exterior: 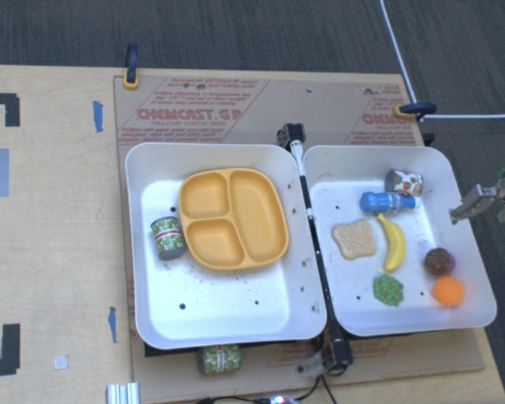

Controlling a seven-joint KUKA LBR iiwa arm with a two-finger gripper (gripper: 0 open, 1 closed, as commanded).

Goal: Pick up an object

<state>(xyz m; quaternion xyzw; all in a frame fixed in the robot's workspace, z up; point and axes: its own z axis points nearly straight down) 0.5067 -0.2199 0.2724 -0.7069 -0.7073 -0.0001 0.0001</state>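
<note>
cans (pixel 167 237) two, banana (pixel 393 242) one

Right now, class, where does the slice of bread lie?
The slice of bread lies in the right bin, towards its left side, with the banana just to its right and the blue bottle above it.

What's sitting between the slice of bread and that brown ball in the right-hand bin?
In the camera view, the banana lies between the bread and the brown ball, standing roughly upright in the picture, apart from both.
</note>
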